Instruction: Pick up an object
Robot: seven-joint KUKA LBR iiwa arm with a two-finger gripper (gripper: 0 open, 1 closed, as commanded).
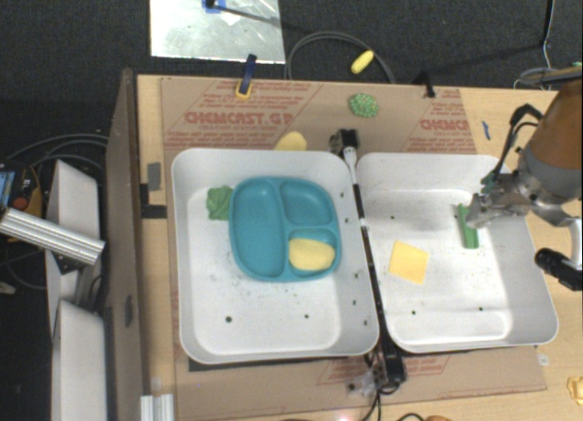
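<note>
Now my gripper (475,212) sits low in the right white bin (524,323), directly over the slim green plastic stick (468,228); finger spread, cannot tell. Likely lining up a grasp. Flat yellow square block (409,261) lies nearby, down-left of me.

Yellow square (409,262) flat in right bin (528,319)

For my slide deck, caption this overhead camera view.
Gripper over a green object in the right bin; teal tray in the left bin.

Bare floor around yellow block (409,262)
</note>
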